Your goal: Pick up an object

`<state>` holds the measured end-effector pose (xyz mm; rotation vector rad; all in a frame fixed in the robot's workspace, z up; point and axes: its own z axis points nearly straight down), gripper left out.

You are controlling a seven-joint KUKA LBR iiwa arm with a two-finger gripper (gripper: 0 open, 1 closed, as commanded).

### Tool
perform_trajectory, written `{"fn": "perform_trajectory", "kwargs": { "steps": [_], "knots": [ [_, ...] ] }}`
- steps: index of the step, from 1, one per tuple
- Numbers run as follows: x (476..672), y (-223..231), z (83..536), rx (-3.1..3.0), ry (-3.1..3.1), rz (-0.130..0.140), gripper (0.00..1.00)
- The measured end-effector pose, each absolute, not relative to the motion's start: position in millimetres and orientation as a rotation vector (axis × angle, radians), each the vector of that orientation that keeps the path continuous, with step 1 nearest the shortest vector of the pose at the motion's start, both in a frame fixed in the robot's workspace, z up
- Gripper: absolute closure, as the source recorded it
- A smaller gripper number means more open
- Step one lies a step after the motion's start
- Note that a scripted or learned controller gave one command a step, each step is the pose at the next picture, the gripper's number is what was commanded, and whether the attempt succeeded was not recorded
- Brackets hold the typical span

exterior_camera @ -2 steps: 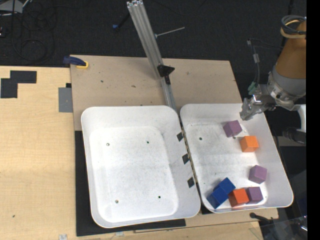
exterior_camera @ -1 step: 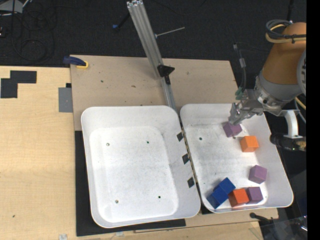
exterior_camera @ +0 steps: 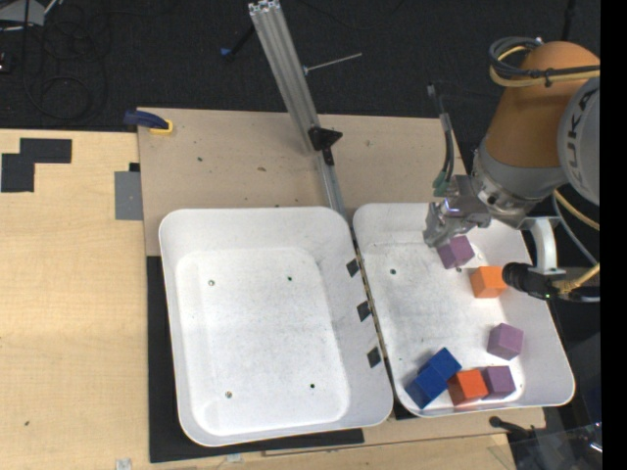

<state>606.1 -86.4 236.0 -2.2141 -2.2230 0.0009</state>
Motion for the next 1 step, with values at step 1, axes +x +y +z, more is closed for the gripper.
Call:
{"fn": "perform_trajectory", "kwargs": {
  "steps": [1],
  "knots": [
    [595.7, -41.3, 225.5, -2.213, -2.221, 0.004, 1.0]
  ]
}}
